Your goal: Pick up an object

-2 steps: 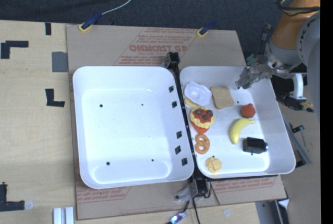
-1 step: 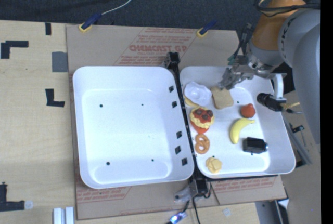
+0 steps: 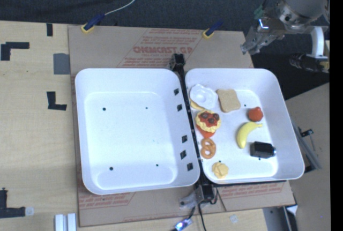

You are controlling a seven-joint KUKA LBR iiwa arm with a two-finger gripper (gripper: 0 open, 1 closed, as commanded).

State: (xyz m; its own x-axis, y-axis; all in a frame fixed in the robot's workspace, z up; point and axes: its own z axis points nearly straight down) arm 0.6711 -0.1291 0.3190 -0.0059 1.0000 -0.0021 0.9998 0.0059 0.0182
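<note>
The right bin (image 3: 278, 90) holds several toy foods: a white fried egg (image 3: 202, 96), a slice of toast (image 3: 229, 100), a red tomato (image 3: 255, 114), a yellow banana (image 3: 246, 133), a small pizza (image 3: 208, 121), a pretzel (image 3: 208, 147), a yellow pastry (image 3: 220, 170) and a black block (image 3: 262, 149). My gripper (image 3: 255, 42) hangs above the bench behind the right bin's far edge, well away from every object, with nothing seen in it.
The left bin (image 3: 128, 128) lies beside the right one, joined by a black clip strip (image 3: 183, 117). Both rest on a cardboard sheet (image 3: 161, 47). A cable (image 3: 126, 5) runs across the dark background at the back.
</note>
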